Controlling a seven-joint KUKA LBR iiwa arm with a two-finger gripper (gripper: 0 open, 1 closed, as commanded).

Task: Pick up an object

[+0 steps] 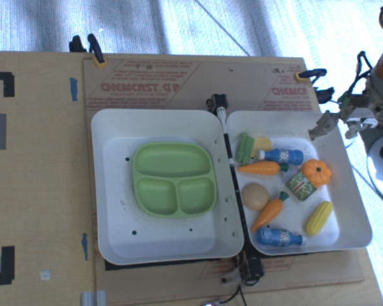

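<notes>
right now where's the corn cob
In the camera view, the corn cob lies in the right bin, near its front right corner, just right of the lower blue bottle and below the small green carton.

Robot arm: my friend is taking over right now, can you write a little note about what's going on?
Gripper: hovering over the upper right corner of the right bin, holding nothing.

Right bin: two carrots, two blue bottles, a corn cob, an orange pumpkin, a small green box, a tan round piece, a green vegetable and a yellow piece.

Left bin: a green divided plate.

Done: nothing picked up yet.
Left: lower onto one toy, grip it and lift.
</notes>
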